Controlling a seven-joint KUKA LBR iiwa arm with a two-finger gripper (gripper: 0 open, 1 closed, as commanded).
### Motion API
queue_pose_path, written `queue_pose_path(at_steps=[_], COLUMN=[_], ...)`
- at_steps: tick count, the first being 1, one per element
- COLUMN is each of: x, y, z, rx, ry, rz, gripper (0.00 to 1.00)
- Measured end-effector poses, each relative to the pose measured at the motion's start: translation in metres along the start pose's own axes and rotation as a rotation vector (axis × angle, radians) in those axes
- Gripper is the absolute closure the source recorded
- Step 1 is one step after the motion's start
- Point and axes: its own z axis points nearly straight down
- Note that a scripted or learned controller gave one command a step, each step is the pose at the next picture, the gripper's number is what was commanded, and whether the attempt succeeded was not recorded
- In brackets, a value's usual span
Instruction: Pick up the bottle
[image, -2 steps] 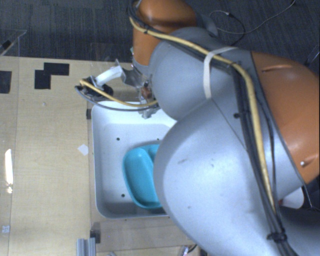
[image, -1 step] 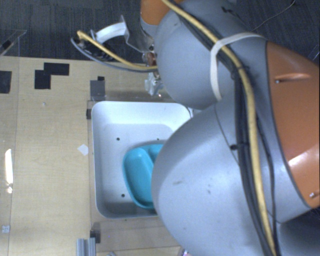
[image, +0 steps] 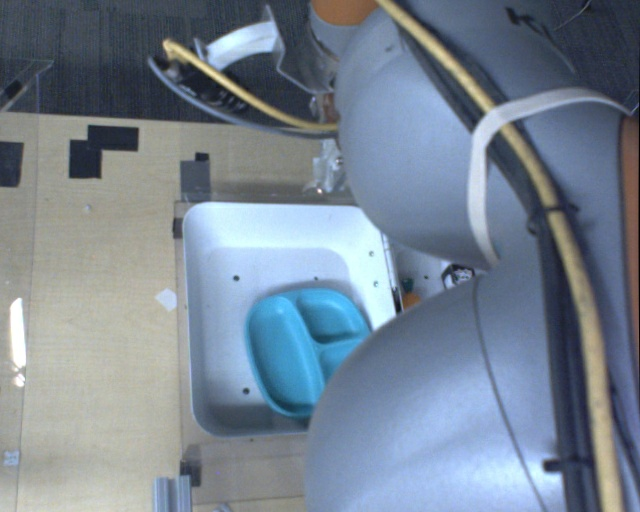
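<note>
Where the view looks down at a slant, the scene lists so:

Arm: a bulky grey metal robot arm (image: 470, 330) covers the right half of the view, its rounded segments passing over the right side of the bench.
Bench: a pale tan wooden bench top (image: 90, 330) spreads across the left, with a glare streak near its left edge.
Floor: dark grey carpet (image: 90, 40) runs along the top, beyond the bench's far edge.
Bin: a shallow white plastic bin (image: 215, 250) sits at centre, its right rim running under the arm.
Dish: a teal plastic divided dish (image: 295, 345) lies in the bin's near right part, its right end hidden by the arm.
Cable: a yellow hose (image: 545, 190) runs along the arm and loops out over the carpet at top.
Strap: a white band (image: 530, 105) wraps the upper arm segment.
Marks: black angular patches (image: 100, 148) lie on the bench's far left.
Orange band: a sliver (image: 340, 8) at the top edge.
Bottle: I cannot tell where it lies.
Pincer: whether spread or pressed together, I cannot tell.
</note>
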Motion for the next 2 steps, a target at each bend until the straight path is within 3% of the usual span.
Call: queue_pose_path(at_steps=[1, 2], x=[0.001, 0.063], y=[0.002, 0.015], z=[-0.011, 0.126], rx=[0.0, -0.001], ry=[0.003, -0.004], rz=[0.001, -0.009], gripper=[1.0, 1.0])
